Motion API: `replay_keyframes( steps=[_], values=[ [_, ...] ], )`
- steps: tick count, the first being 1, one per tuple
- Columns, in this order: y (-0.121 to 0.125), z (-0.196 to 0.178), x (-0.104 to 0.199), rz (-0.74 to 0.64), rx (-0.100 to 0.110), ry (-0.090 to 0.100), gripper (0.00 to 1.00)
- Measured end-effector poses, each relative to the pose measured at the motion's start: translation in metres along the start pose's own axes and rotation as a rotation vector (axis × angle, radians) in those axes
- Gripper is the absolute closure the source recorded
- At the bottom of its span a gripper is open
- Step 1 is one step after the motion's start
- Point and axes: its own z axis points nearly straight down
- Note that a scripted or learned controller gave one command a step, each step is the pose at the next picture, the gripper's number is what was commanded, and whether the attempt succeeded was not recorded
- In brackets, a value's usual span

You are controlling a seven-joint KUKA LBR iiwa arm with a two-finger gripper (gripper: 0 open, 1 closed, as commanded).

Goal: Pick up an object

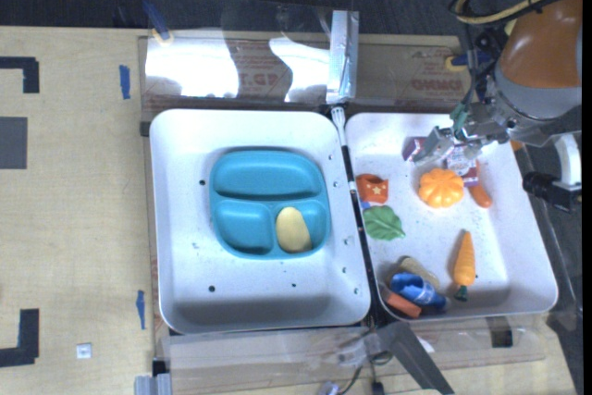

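Camera view: we see the gripper (455,143) poised low in the right bin (532,291), just above the orange pumpkin (440,188); whether its claw is wide or narrow we cannot tell. For a sound grasp, we judge it should centre over the pumpkin, clear of the neighbouring carrot (463,260).
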Motion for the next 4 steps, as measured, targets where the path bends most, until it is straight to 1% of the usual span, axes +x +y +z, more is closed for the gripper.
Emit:
replay_keyframes(
  steps=[1,2,3,4],
  values=[
    [0.001,-0.133,0.006,0.017,-0.005,-0.002,0.0],
    [-0.057,0.034,-0.053,0.193,0.017,0.002,0.0],
    [-0.073,0.138,-0.052,0.166,0.001,-0.001,0.0],
    [-0.101,0.138,-0.05,0.119,0.001,0.0,0.0]
  ],
)
